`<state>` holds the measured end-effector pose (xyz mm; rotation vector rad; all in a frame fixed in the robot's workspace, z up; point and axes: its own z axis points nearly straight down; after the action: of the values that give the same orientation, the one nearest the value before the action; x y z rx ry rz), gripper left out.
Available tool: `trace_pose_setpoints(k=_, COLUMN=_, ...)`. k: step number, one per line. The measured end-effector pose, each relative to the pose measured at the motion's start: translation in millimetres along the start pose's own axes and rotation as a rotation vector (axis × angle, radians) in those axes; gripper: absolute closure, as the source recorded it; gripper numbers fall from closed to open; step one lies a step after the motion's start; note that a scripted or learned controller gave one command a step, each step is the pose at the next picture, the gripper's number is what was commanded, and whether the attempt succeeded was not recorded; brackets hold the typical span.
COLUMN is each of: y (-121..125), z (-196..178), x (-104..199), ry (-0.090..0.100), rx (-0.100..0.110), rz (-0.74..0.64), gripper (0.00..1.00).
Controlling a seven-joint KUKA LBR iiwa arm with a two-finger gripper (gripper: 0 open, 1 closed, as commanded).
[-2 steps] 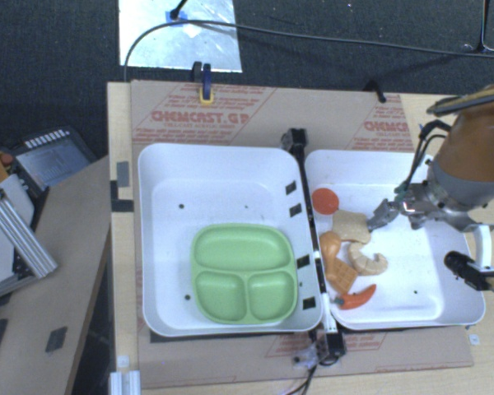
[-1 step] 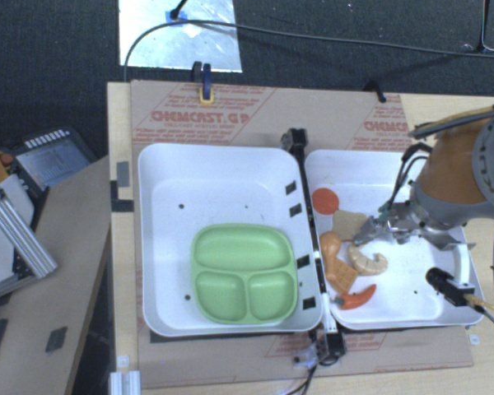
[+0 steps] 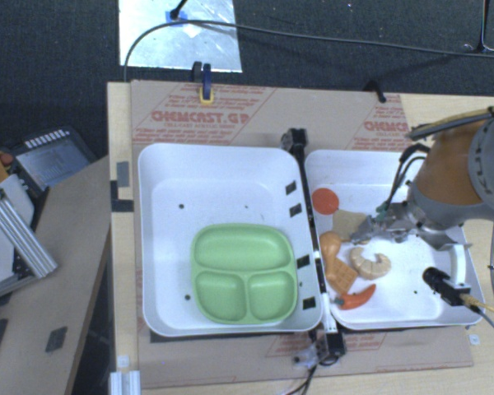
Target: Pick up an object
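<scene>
**Crowded pile under the gripper made a clean pick doubtful**

The grey arm with its orange band (image 3: 453, 171) hung over the right shallow white plastic bin (image 3: 412, 307), and the gripper (image 3: 370, 230) sat low above the toy food; whether its fingers were spread or closed could not be told, since they were small and blurred against the bin floor. The likeliest trouble, in my judgement, was crowding: the pale curled shrimp-like piece (image 3: 370, 262) lay just below the fingers, with the orange lumpy pieces (image 3: 336, 262) touching or nearly touching it on the side away from the arm, so a descent could nudge one aside or catch two at once. The red chilli-shaped piece (image 3: 358, 297) lay further below, near the bin wall, where a finger might strike the rim. The flat red disc (image 3: 325, 200), above and beside the fingers, looked too thin to pinch

The left white bin (image 3: 173, 220) held a green divided plastic plate (image 3: 243, 271), well apart from the fingers. Both bins rested on a brown cardboard sheet (image 3: 230, 113) upon the bench, over dark carpet (image 3: 49, 39)
</scene>
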<state>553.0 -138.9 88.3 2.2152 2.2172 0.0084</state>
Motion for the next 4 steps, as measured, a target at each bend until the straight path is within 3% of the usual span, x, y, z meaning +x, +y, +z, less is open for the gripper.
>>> trace_pose_setpoints(k=1, y=2, z=-12, x=1, ry=0.002, rx=-0.004, rz=-0.002, gripper=1.00)
trace_pose_setpoints(k=3, y=6, z=-127, x=4, ry=0.000, rx=0.002, rz=-0.004, gripper=1.00)
trace_pose_setpoints(k=4, y=8, z=-167, x=3, ry=0.000, rx=0.003, rz=-0.004, gripper=1.00)
